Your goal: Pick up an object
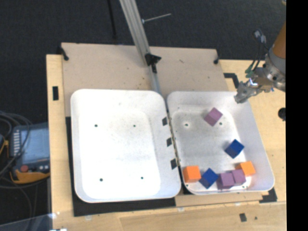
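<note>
The right bin [192, 143] holds several small cubes. A purple cube [212, 116] lies near its upper middle and a blue cube [234, 148] sits toward its right side. Along the front edge lie an orange cube [192, 173], a blue cube [209, 177], two purple cubes [231, 179] and another orange cube [247, 168]. My gripper [242, 94] hangs over the bin's upper right corner, above and to the right of the purple cube. Nothing shows between its fingers.
The left bin [118, 143] stands beside the right one. A slanted metal pole [137, 30] rises behind the bins. A small screen unit with cables [29, 148] sits off the bench at the left.
</note>
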Controlling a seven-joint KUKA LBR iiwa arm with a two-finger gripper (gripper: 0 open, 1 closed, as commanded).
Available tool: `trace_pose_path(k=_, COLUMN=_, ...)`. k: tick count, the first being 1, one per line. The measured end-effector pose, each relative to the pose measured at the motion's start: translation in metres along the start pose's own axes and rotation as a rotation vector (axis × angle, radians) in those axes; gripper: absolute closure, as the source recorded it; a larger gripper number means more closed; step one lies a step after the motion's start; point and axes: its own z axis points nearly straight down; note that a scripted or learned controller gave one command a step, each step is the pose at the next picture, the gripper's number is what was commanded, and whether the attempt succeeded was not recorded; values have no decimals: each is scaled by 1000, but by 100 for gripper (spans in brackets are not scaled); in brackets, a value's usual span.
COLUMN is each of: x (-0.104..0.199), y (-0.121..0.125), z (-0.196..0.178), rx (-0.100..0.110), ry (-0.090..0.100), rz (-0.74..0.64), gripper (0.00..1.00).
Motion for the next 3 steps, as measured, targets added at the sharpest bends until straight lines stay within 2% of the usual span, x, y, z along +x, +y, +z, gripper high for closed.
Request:
trace_pose_path(k=1, x=-1, y=1, z=-5, rx=6, ry=0, rz=-2, gripper=100)
trace_pose_path(k=3, x=110, y=-16, z=2, rx=9, ry=3, rz=-3, gripper=100)
